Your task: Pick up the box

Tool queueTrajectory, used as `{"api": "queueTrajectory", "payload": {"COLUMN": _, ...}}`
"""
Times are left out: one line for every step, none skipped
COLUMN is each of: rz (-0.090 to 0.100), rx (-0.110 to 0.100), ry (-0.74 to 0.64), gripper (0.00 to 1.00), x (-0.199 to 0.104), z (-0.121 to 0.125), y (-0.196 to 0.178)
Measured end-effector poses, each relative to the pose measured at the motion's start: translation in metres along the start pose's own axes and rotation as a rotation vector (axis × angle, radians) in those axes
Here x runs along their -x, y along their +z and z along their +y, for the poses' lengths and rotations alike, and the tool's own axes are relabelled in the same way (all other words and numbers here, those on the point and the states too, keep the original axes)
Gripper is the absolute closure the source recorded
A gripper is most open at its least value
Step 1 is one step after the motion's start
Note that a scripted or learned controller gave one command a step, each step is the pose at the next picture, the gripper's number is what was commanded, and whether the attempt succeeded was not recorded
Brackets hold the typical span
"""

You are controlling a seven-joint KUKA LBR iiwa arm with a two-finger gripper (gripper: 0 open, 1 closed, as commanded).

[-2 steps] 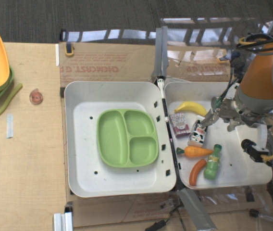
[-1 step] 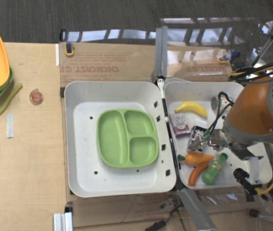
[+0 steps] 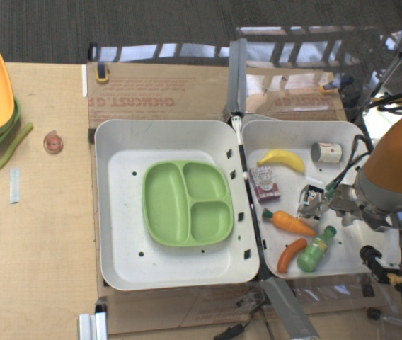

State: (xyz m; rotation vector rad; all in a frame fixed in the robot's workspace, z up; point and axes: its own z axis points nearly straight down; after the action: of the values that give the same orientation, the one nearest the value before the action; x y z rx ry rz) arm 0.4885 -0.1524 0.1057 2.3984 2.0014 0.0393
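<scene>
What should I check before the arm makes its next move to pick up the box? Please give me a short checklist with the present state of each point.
1. Box is in the right bin, near its left wall: ok.
2. Top of the box is uncovered: ok.
3. Hand is above the box: not ok; it is to the right of it, over the carrot.
4. Box is in the hand: not ok.
5. Space around the box: not ok; the banana lies close above it, the carrot close below.
6. Hand open for the grasp: cannot tell.
</scene>
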Motion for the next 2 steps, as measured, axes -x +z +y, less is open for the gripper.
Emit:
{"api": "queueTrajectory", "payload": {"rz": -0.008, "rx": -0.001, "ry": -0.040, "gripper": 0.00, "x": -0.054, "z": 0.066, "y": 0.002}}
{"api": "queueTrajectory", "payload": {"rz": -0.010, "rx": -0.030, "ry": 0.029, "gripper": 0.00, "x": -0.082, "z": 0.120, "y": 0.018}}
